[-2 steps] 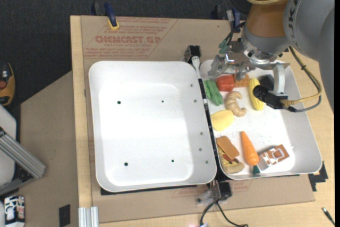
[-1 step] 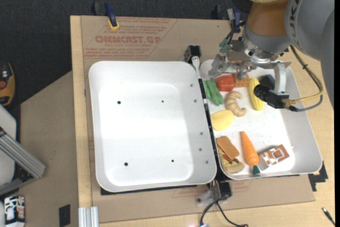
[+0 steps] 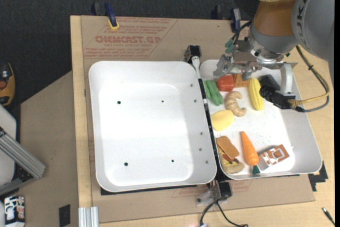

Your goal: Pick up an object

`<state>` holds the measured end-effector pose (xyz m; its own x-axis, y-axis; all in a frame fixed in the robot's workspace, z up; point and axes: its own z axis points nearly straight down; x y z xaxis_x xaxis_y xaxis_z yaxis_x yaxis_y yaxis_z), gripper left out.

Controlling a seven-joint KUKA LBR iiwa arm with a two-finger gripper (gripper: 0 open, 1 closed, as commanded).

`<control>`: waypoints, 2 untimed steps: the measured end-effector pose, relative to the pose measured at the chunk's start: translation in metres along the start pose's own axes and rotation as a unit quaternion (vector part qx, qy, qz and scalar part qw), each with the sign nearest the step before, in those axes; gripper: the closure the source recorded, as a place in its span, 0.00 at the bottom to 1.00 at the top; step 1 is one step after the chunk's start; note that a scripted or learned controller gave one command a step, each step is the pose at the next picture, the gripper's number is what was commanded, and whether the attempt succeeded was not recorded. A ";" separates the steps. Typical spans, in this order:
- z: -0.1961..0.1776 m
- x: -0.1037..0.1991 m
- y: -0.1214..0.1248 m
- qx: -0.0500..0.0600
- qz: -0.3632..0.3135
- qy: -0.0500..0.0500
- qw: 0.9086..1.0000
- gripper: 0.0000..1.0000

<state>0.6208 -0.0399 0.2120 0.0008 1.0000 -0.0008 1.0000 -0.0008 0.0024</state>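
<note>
1. At the near edge of the right-hand shallow white bin [image 3: 303,138] lie a brown-and-tan sandwich-like toy [image 3: 229,152] at the left, and a small orange-and-white box-shaped toy [image 3: 275,155] further right.
2. Between those two lies an orange plastic carrot with a green tip [image 3: 249,149], its tip pointing toward the near rim.
3. A little further in, a pale yellow rounded toy, lemon-like [image 3: 222,119], sits close to the bin's left wall, with a beige curled piece [image 3: 235,103] just beyond it.
4. A yellow plastic corn cob [image 3: 256,94] lies to the right of the beige piece, running roughly near to far.
5. Along the left wall further back is a long green plastic vegetable [image 3: 213,91], and beside it a small red toy [image 3: 226,82].
6. The grey two-finger gripper [image 3: 235,65] hangs over the far end of this bin, just above the red toy and the corn cob; whether its fingers are apart or together cannot be told, and nothing is visibly held.
7. The left-hand shallow white bin [image 3: 106,82] adjoins the first, both resting on a brown cardboard sheet with red lettering [image 3: 133,37].
</note>
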 end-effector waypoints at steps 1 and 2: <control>0.024 0.021 0.046 0.000 -0.002 0.000 1.000 1.00; -0.126 -0.028 0.048 -0.009 0.001 -0.002 1.000 1.00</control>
<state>0.6683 -0.0682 0.3379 0.0037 1.0000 -0.0048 0.9998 -0.0036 0.0198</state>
